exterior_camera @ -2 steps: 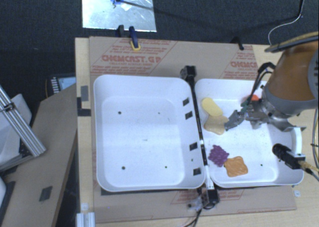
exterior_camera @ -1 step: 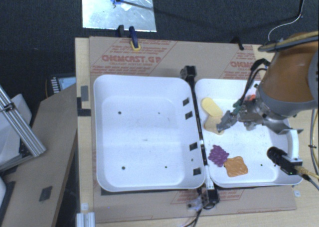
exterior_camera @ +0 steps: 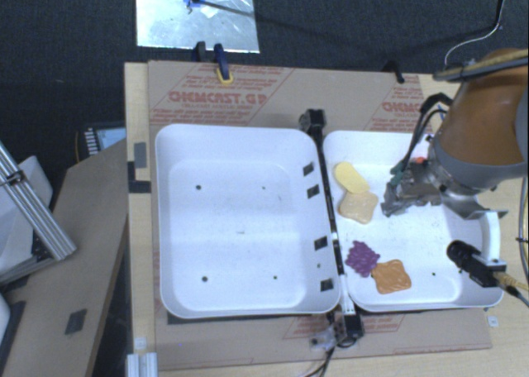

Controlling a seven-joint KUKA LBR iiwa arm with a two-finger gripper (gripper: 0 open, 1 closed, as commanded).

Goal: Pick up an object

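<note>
1. The desk (exterior_camera: 248, 90), a cardboard-covered board across the middle of the frame, carries both bins; nothing pins them down that you can see, so a hard downward push by the arm could, in my judgement, shift them.
2. The left bin (exterior_camera: 240, 144) is the larger white tray at centre frame. It holds no objects, only small dark dots on its floor.
3. The right bin (exterior_camera: 438, 288), at right of centre, holds all four candidates, so any pick must happen here. Its dividing wall lies close to the objects, and a hand coming down near it may clip the rim.
4. The hand (exterior_camera: 395, 200) sits low over the right bin at mid-right, just beside the pale tan piece. You cannot tell from this slant whether it is spread or pressed together, and nothing visibly sits in it.
5. The pale tan piece (exterior_camera: 359, 207) touches the yellow piece (exterior_camera: 350, 177) above it; closing on one could drag or knock the other away.
6. The orange piece (exterior_camera: 392, 276) and purple piece (exterior_camera: 361, 257), lower in the bin, touch each other. Both look flat, so the grip may slide over them and come up bare.
</note>
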